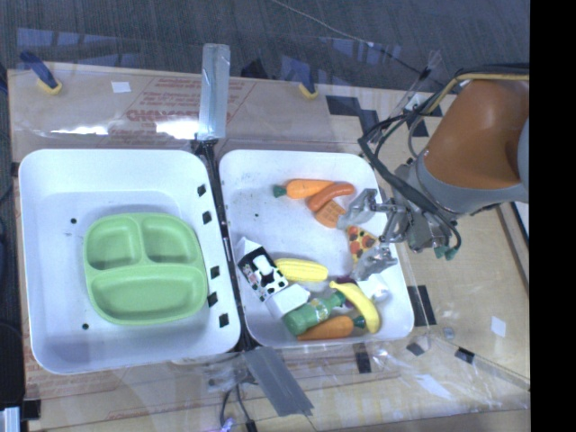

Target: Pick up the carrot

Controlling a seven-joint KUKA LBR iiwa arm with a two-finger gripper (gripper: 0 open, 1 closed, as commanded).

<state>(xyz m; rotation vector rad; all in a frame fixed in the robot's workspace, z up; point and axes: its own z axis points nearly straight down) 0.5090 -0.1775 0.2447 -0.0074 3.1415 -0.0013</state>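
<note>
While the tool (371, 232) hangs over the right bin (236, 241), spread wide and gripping nothing, the pick is not yet made.
Its fingers stand apart above the bin's right side, just beside a pizza slice (362, 239); the carrot (306, 188) lies near the far wall, close to the upper finger. A sound grasp would likely centre over the carrot's middle, across its length, clear of the neighbouring orange piece (329, 208).

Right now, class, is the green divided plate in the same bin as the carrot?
No. The green divided plate lies in the left bin, while the carrot lies in the right bin.
</note>
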